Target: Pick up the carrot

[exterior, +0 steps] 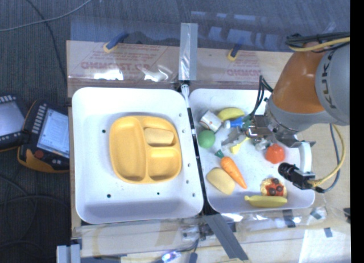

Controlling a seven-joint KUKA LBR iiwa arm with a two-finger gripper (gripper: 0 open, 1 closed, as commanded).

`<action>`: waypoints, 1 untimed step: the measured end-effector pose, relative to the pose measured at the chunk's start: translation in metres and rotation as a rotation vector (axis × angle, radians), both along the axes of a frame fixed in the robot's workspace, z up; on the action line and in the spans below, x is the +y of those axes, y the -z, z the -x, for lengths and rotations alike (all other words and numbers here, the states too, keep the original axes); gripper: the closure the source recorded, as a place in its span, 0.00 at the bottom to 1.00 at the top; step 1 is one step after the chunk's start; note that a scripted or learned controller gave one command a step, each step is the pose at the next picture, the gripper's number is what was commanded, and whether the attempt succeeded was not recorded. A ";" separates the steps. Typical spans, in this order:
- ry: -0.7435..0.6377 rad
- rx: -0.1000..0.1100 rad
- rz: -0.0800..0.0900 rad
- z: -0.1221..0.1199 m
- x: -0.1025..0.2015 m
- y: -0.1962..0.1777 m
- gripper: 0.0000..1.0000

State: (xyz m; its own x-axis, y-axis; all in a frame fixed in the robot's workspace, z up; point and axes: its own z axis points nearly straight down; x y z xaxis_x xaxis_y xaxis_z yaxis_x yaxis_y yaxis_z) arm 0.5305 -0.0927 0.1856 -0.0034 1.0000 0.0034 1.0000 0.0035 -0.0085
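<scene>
The carrot (232, 171) is orange with a small green top. It lies flat in the right bin (253, 98), near the middle, slanting from upper left to lower right. My gripper (237, 138) hangs over the same bin, just above and slightly right of the carrot's green end. Nothing visible links the gripper to the carrot, which rests on the bin floor. The grey and orange arm (307, 94) comes in from the right.
Around the carrot lie a green lime (206, 139), a yellow lemon-like piece (220, 180), a red tomato (274, 153), a berry pastry (273, 186), two bananas (231, 112) (266, 201) and a white box (209, 120). The left bin (91, 199) holds a yellow divided plate (145, 147).
</scene>
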 end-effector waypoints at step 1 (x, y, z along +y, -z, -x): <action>0.194 0.001 0.003 0.031 -0.015 0.090 0.00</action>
State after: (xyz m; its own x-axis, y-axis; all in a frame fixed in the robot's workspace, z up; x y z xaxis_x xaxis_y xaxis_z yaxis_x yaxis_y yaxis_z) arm 0.4992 -0.1081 0.0954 0.1894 0.9819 0.0005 0.9819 -0.1894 -0.0088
